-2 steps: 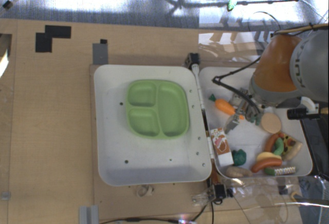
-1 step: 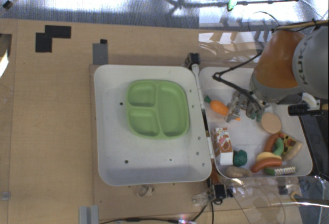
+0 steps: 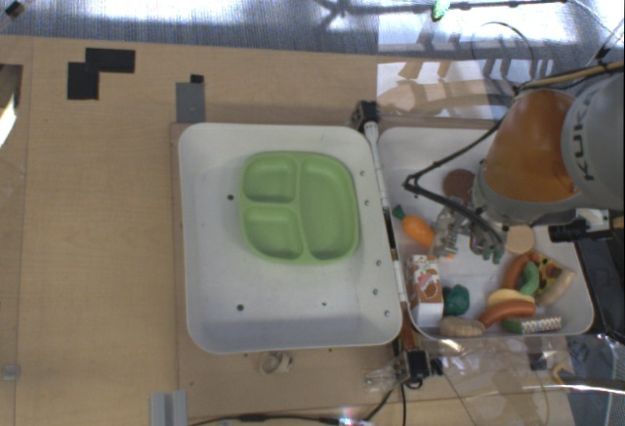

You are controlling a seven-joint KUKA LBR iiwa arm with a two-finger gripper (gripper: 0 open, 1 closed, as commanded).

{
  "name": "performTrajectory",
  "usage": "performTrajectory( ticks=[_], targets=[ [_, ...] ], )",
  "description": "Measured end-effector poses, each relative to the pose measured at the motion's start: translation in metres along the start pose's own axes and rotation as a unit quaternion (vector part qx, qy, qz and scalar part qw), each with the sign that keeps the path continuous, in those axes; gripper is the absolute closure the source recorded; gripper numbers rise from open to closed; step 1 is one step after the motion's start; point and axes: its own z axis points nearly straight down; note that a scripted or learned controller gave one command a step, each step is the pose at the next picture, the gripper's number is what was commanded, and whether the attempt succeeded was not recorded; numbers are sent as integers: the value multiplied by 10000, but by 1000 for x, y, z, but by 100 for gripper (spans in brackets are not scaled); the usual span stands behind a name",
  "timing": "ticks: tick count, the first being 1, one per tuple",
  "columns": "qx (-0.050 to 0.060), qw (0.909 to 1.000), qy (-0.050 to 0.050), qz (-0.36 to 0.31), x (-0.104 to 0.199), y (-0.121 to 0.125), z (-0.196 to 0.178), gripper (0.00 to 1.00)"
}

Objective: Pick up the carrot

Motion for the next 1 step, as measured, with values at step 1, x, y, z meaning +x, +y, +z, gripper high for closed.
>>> performTrajectory(
  ticks=[1],
  targets=[
    [-55,10000,48,-21,75,58,-100,100]
  ],
)
